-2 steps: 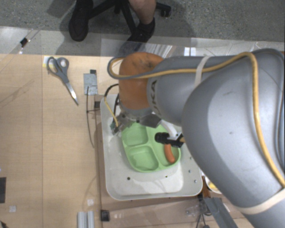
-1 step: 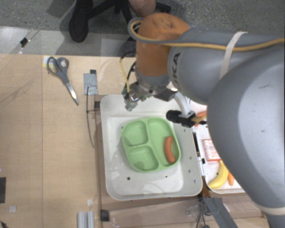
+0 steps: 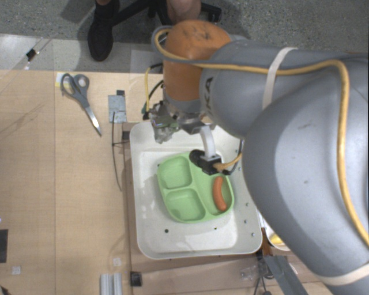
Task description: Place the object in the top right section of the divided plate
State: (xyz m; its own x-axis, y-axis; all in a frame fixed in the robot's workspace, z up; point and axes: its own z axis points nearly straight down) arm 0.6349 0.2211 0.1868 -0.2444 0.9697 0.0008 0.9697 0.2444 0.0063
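One sausage (image 3: 219,193) lies in one three-section plate (image 3: 183,205) in one bin (image 3: 190,242); the claw's (image 3: 164,131) opening can't be told.

Pale wooden bench (image 3: 52,190), speckled grey floor (image 3: 46,17) beyond its far edge (black shoe (image 3: 102,34) on it), even light

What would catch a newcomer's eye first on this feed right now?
The bulky grey robot arm with its orange band fills the view's right and top, reaching over the shallow white bin. Next comes the bright green three-section plastic plate in that bin, with a reddish-orange sausage lying in its long right-hand section. Grey-handled metal scissors lie apart on the wooden bench, upper left.
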